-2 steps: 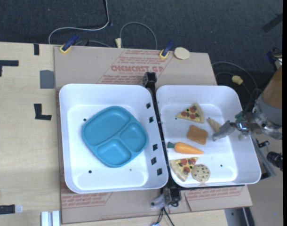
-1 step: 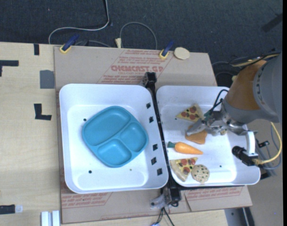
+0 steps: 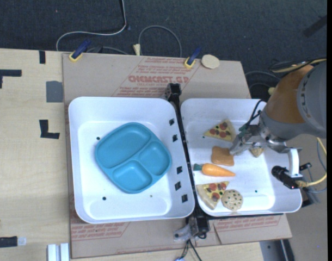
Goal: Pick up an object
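Note:
The right bin [image 3: 264, 200] holds several toy foods. A pizza slice [image 3: 220, 130] lies near its back. An orange-brown toast piece [image 3: 222, 156] sits mid-bin, with a carrot [image 3: 216, 171] just in front of it. Toward the front are a second pizza slice [image 3: 210, 192] and a cookie [image 3: 232, 199]. My gripper [image 3: 237, 145] reaches in from the right, low over the bin floor. Its tip is at the toast piece's right edge, just below the back pizza slice. Another tan cookie [image 3: 257, 150] peeks out from under the wrist, partly hidden.
A blue divided plate [image 3: 133, 156] lies in the left bin [image 3: 84, 200]. A black divider [image 3: 179, 145] with clips runs between the bins. The grey arm and its orange band [image 3: 288, 99] hang over the right bin's right side. Cables trail behind the bench.

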`<state>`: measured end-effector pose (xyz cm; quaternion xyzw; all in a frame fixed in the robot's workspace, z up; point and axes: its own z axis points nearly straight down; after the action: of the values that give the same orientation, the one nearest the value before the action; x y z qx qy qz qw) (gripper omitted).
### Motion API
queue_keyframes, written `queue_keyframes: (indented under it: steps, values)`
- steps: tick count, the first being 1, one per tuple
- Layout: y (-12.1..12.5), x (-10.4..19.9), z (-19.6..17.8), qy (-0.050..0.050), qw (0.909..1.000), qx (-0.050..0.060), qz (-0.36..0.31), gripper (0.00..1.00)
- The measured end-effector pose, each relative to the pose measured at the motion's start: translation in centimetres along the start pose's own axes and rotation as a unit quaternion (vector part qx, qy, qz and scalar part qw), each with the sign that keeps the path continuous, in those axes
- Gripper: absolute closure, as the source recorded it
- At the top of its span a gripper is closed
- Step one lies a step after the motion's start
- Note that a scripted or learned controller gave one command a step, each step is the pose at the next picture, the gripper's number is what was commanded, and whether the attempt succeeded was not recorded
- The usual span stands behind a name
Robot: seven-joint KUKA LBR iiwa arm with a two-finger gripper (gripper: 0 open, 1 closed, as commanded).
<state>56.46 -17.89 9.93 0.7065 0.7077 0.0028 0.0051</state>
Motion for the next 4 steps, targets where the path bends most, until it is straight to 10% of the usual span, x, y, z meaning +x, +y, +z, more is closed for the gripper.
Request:
queue_keyframes:
  steps: [1,2,3,4]
  values:
    - [2.7,4.1,-8.6,0.001,1.0,0.002,-0.002,1.0]
    - [2.4,3.8,-8.0,0.001,1.0,0.006,0.0,0.0]
    - [-1.0,4.4,1.8,0.0,1.0,0.005,0.001,0.0]
    - [-0.7,4.3,0.2,-0.001,1.0,0.002,0.001,1.0]
